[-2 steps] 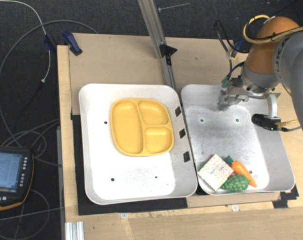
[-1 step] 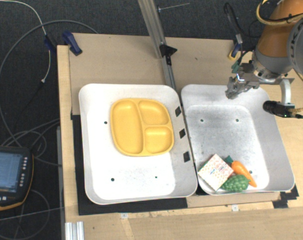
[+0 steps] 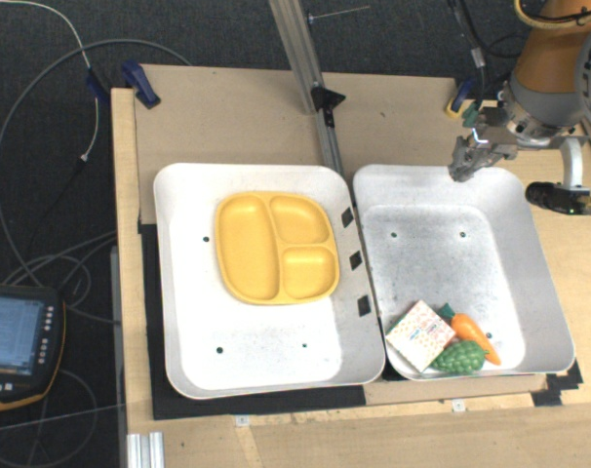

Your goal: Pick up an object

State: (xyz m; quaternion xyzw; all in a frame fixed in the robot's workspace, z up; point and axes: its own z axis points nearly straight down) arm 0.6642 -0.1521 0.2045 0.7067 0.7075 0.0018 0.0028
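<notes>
In the right bin, three small objects lie bunched at the near edge: a white patterned packet, an orange carrot-shaped toy and a green bumpy toy. My gripper hangs over the bin's far rim, well away from them, with nothing visible between its fingers. The fingers look close together, but the view is too small to settle their state. The left bin holds a yellow divided plate.
A slanted metal pole rises from between the bins at the back. Black clips join the bins' inner edges. A tablet controller lies off the bench at left, with cables on the floor.
</notes>
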